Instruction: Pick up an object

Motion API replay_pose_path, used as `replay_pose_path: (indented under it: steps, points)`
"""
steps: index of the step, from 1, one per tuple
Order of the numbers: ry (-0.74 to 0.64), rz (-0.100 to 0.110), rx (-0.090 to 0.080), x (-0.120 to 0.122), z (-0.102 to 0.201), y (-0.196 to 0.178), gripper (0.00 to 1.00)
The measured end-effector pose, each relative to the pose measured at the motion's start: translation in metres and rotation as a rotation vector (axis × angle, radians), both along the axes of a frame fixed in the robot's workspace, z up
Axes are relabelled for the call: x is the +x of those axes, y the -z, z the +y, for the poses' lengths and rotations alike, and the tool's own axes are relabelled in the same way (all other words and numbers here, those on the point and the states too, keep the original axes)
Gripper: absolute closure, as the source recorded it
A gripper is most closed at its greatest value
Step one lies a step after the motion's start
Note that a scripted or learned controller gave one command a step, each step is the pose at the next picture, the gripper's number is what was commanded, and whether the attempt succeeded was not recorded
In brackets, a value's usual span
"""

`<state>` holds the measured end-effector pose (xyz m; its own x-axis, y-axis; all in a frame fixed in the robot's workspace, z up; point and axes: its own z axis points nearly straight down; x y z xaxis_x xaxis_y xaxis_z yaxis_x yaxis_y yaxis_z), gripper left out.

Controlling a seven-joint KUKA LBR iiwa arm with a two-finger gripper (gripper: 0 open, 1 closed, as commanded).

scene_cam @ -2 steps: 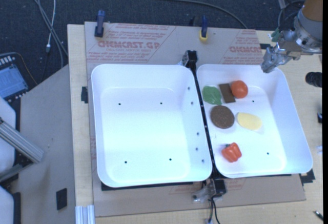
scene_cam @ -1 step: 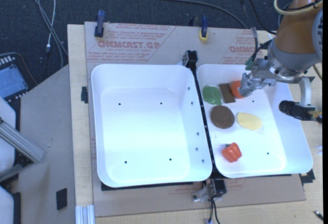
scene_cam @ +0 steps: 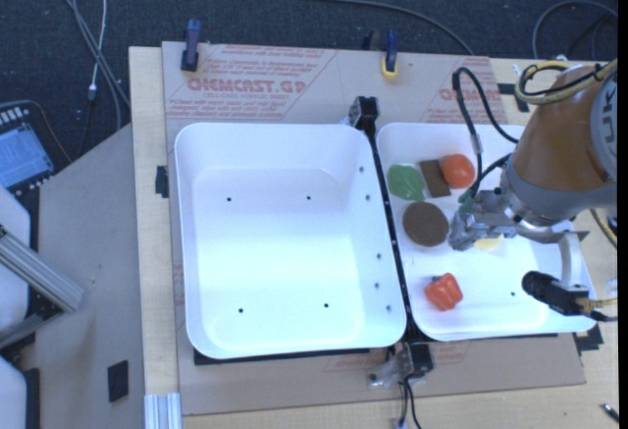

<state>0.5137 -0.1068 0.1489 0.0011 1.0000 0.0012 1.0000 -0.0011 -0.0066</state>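
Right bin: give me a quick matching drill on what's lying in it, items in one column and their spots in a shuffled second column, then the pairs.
Items:
1. green piece
2. brown disc
3. red pepper
4. orange ball

Places in the right bin:
A. nearest the front edge, apart from the rest
B. farthest back, beside the dark brown block
C. by the divider, left of the dark brown block
D. middle, just left of the gripper

Pairs: 1-C, 2-D, 3-A, 4-B
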Motion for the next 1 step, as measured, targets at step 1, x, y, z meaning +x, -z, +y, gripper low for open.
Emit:
replay_pose_path:
  steps: [1]
  points:
    - [0.021, -0.022, 0.0, -0.031, 0.044, -0.1619, 0.0]
